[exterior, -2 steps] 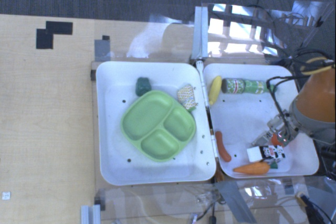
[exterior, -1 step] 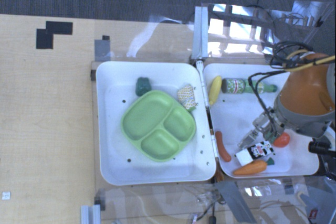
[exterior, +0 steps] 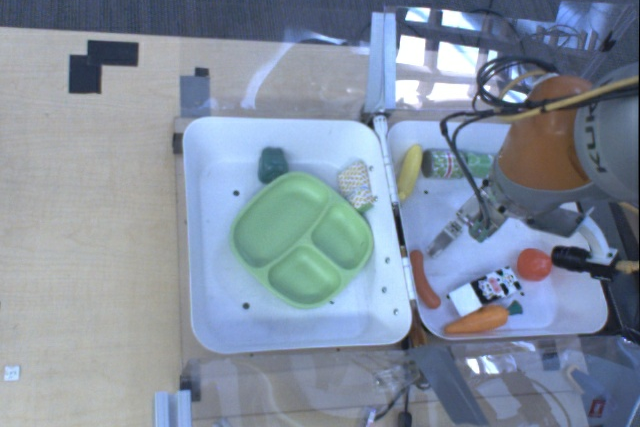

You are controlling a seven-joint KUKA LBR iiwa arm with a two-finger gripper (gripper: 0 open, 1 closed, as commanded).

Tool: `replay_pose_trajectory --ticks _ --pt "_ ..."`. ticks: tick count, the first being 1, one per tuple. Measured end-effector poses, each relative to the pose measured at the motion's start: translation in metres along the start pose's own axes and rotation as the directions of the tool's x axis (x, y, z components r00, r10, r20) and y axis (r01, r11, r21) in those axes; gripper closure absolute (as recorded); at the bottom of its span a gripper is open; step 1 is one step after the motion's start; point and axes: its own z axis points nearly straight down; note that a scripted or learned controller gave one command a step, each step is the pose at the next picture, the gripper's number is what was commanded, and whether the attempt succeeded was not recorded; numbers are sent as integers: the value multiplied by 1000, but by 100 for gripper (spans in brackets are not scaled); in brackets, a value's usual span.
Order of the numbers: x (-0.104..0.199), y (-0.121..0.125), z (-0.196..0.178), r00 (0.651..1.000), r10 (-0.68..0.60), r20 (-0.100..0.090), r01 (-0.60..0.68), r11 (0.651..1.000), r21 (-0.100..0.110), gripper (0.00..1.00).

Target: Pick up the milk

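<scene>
The milk [exterior: 487, 291] is a small white carton with black cow patches. It lies on its side near the front of the right bin [exterior: 580, 315], just above a carrot [exterior: 478, 320]. My gripper [exterior: 452, 233] hangs over the middle of the right bin, up and to the left of the carton and apart from it. Nothing is visible in the gripper. The arm's orange band [exterior: 540, 147] covers part of the bin's back right.
In the right bin, a banana [exterior: 409, 170] and a green can [exterior: 455, 163] lie at the back, a red sausage [exterior: 425, 279] at the front left, and a tomato [exterior: 534, 263] right of the milk. The left bin [exterior: 205, 245] holds a green divided plate [exterior: 303, 238], a dark green block [exterior: 273, 164] and a patterned piece [exterior: 356, 183].
</scene>
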Motion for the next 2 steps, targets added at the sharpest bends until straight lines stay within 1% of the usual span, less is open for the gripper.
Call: replay_pose_trajectory --ticks 1,2 --pt "10 -83 -10 998 -65 1 65 998 1 0" --pt "7 -78 -22 998 -65 14 65 998 -8 100"
